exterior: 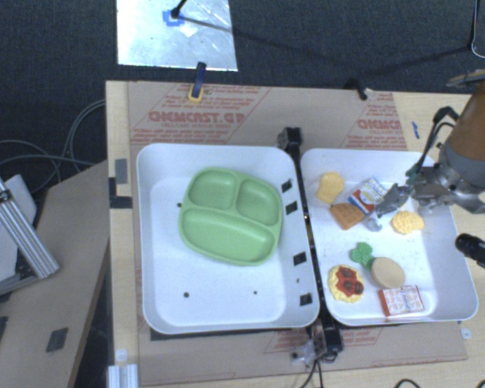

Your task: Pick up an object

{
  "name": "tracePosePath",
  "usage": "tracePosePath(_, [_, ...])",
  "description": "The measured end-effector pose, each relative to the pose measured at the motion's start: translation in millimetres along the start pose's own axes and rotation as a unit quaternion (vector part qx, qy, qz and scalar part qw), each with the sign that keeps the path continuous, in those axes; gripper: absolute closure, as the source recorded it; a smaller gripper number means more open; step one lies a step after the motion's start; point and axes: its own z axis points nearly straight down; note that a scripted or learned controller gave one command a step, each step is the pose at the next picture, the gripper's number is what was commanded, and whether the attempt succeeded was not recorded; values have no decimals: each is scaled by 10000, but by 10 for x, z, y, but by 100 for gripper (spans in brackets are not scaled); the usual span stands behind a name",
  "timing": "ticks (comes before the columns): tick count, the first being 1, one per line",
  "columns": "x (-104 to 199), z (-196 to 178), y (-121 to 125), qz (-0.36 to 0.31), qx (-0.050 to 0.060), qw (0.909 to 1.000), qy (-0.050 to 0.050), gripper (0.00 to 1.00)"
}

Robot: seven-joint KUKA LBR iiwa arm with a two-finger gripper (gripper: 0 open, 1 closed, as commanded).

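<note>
Gripper (385, 203) low in right bin (461, 293), among toy food: between the cracker-like piece (347, 214) and yellow waffle piece (406, 222). Can't tell its grasp state or any hold. Nothing lifted yet; pick pending.

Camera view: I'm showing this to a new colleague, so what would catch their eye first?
Probably the green divided plate, alone in the left bin. Next, the toy foods clustered in the right bin, where the gripper reaches in from the right near a small carton.
</note>
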Motion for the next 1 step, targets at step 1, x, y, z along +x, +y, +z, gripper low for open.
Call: tracePosePath(1, [6, -79, 30, -15, -69, 10000, -13, 0])
